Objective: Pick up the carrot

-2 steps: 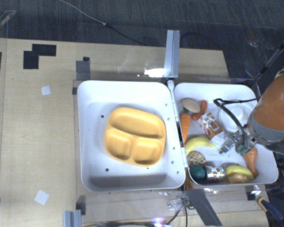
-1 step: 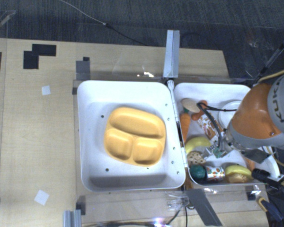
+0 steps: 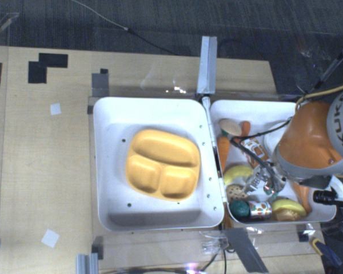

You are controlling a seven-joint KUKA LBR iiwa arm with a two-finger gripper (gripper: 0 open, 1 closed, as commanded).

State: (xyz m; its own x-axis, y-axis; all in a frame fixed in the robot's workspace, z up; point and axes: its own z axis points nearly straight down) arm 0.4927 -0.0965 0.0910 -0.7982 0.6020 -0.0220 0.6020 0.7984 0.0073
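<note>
The carrot (image 3: 223, 148) lies along the left wall of the right bin (image 3: 257, 108), crowded by other food. The gripper (image 3: 262, 182) hangs low over that clutter; whether its jaws are wide or narrow cannot be told.

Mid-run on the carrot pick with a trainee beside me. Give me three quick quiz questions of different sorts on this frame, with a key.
1. True or false: the yellow tray lies in the left bin.
2. Multiple choice: where does the carrot lie? A) on the yellow tray B) in the right bin, along its left wall C) on the bench outside both bins
3. Fill in: the gripper is over the ____ bin, among the clutter beside the banana.

Key: 1 true; 2 B; 3 right.
</note>
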